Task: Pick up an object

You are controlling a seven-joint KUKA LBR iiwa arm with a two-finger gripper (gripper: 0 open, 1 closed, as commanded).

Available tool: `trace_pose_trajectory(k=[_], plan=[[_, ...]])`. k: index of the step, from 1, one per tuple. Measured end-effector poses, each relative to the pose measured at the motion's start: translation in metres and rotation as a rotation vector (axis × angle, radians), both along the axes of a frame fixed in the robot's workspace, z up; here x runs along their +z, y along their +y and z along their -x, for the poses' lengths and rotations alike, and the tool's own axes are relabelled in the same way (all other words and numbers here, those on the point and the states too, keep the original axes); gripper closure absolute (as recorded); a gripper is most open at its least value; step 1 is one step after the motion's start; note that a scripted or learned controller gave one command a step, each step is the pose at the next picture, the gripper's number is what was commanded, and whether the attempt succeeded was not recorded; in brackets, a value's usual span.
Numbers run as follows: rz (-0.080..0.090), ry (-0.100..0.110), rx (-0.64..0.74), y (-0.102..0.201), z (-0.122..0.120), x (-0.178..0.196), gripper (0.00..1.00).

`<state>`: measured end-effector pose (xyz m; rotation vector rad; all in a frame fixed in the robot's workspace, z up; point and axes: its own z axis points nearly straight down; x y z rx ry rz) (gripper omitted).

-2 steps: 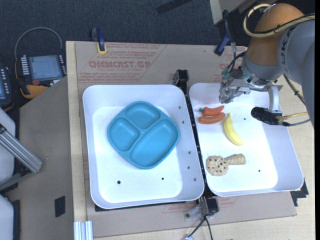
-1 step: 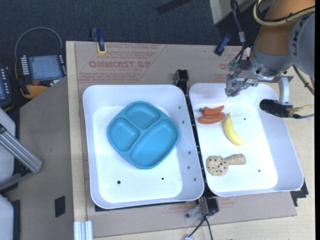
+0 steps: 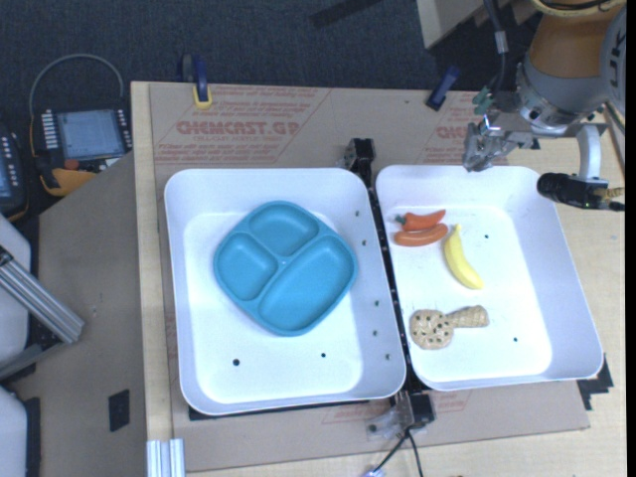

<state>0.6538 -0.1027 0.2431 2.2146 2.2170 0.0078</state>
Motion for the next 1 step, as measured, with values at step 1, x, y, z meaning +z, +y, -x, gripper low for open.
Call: trace_pose_trajectory(k=[1], plan=[[-0.004, 0.011, 0.003, 0.0450, 0.0116, -0.0012, 1.00]])
